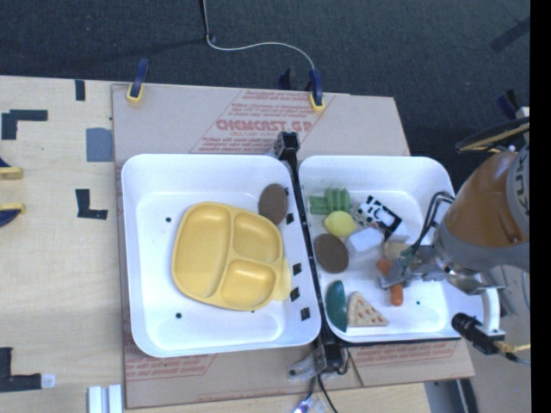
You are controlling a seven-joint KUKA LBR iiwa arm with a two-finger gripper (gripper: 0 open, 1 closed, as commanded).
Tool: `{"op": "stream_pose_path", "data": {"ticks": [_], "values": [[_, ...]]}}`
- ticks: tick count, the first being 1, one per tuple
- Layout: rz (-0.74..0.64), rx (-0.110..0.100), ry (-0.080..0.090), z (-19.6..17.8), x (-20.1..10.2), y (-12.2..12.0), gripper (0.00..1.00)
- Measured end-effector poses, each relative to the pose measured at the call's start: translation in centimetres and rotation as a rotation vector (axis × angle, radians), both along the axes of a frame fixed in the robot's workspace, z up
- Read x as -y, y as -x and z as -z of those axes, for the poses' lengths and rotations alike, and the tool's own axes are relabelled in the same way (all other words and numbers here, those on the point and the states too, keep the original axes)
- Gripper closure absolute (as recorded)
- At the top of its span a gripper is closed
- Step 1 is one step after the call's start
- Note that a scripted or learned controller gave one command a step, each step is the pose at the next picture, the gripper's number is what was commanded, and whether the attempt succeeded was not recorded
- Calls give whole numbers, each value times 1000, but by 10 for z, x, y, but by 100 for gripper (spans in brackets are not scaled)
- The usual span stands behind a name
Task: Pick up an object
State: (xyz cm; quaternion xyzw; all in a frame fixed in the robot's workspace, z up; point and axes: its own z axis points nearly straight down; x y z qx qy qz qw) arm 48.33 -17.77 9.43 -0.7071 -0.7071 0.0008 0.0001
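The hand (405,274) is down low in the right bin (435,175), right among the clutter near an orange carrot-like piece (395,296). From where I stand I cannot tell whether it is clenched or released — the wrist and the grey arm (482,222) crowd the view — and nothing shows as held.

The trouble is how tightly things sit there. The carrot piece lies just beside a pale lump (394,249) and near the pizza-slice toy (366,311), so the hand could shove 2 things at once and catch neither. The carrot piece is small and smooth-looking; I would guess it squirts out sideways under a squeeze.

The bin wall is close on the right — a drag that way could jam the piece against it. The yellow tray (228,255) and the brown oval (273,201) in the left bin (138,231) lie well apart, out of harm.
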Motion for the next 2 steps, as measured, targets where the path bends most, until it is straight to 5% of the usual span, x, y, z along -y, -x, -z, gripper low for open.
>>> {"op": "stream_pose_path", "data": {"ticks": [1,2], "values": [[-1,1,0,10,-65,-28,100],[-7,8,-1,-95,-124,-81,100]]}}
